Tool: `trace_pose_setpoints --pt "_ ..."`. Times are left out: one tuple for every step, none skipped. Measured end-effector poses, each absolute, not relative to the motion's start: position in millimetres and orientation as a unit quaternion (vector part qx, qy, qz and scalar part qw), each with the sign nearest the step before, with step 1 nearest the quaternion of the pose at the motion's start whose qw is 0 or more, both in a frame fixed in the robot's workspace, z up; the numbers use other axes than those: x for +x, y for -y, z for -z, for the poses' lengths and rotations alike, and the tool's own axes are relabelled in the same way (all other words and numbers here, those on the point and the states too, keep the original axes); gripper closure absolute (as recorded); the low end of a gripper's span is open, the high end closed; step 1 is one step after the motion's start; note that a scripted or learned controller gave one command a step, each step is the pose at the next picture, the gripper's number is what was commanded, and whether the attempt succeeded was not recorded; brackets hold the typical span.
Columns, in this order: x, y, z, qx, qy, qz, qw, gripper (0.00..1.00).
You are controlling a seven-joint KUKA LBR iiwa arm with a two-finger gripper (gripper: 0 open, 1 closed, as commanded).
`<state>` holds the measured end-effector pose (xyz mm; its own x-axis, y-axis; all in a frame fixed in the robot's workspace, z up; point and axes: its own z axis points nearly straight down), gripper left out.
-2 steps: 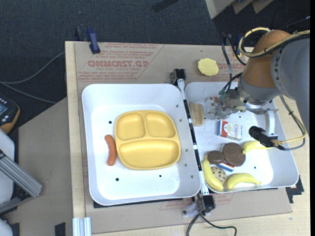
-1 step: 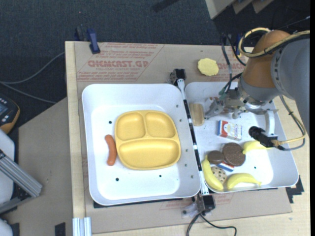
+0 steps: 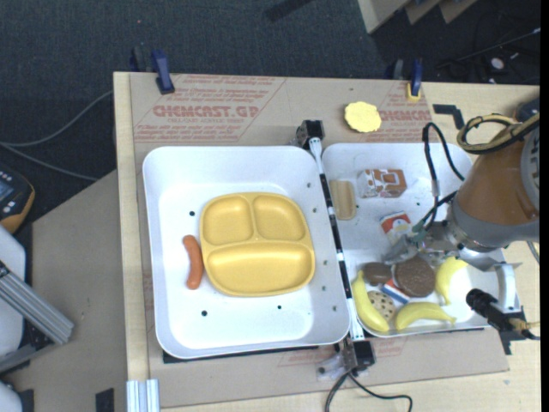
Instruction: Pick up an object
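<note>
Robot claw (image 3: 410, 249) hangs low in the right bin (image 3: 377, 157), just above a brown cookie (image 3: 415, 277) and bananas (image 3: 377, 312); its state is unclear. A yellow tray (image 3: 256, 243) and sausage (image 3: 194, 262) sit in the left bin (image 3: 171, 196).

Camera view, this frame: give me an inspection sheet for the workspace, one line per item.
Surface: bench bearing left bin and right bin.
Job's things: yellow divided plate and sausage in left bin; bananas, brown discs, small packets in right bin.
Clutter: yellow disc on bench behind right bin.
Grippers: gripper low over right bin; finger state unclear.
Cables: black cable along arm; another at front edge.
Surroundings: dark floor, blue clamps.
</note>
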<state>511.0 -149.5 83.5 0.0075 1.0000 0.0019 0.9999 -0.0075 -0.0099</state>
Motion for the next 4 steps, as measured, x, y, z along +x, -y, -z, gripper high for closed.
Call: trace_pose_setpoints --pt "517.3 147 -95 -0.707 0.707 0.0005 -0.001 1.00" --pt "517.0 147 -94 -0.707 0.707 0.0003 0.000 0.00" --pt "554.2 95 -84 -0.705 0.709 0.0014 -0.001 0.00" --pt "652.3 120 -87 -0.706 0.708 -0.0073 0.013 0.00"
